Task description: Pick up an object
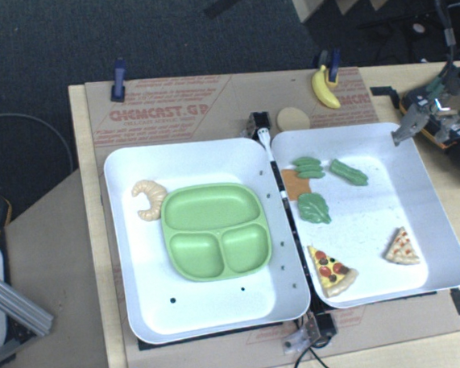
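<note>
- Currently the gripper hangs at the right bin's far right corner; finger state cannot be told.
- Nearest candidate: green bean pod, left of and slightly nearer than the gripper, on the far half of the bin floor.
- Pod's long axis runs diagonally, far-left to near-right.
- Pizza slice lies further off, toward the near right edge.

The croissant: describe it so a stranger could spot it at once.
Look in the left white bin, which holds a green divided tray. Just off the tray's upper left corner lies the croissant, a tan curled crescent, the sole loose food item in that bin.
</note>
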### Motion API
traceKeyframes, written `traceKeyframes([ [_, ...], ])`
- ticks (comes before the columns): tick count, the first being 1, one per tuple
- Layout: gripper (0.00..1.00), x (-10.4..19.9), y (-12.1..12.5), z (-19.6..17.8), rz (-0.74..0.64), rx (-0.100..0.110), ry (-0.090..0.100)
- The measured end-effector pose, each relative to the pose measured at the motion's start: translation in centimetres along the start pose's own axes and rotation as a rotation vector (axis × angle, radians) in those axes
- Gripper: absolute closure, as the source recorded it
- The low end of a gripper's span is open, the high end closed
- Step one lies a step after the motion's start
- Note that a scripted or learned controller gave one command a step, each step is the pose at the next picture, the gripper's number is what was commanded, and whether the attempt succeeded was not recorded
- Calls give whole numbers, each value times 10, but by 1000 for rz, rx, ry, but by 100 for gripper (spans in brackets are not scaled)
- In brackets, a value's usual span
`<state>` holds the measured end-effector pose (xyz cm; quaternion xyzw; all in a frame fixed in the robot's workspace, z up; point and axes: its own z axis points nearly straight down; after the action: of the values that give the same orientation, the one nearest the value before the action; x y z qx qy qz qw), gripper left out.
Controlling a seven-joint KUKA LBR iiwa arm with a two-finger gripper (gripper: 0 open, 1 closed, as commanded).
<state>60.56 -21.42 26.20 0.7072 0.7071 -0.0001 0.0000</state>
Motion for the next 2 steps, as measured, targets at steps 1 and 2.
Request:
traceKeyframes([
  [1, 0, -10, -81, 160, 2, 5, 1],
  [2, 100, -15, -75, 140, 2, -16, -17],
])
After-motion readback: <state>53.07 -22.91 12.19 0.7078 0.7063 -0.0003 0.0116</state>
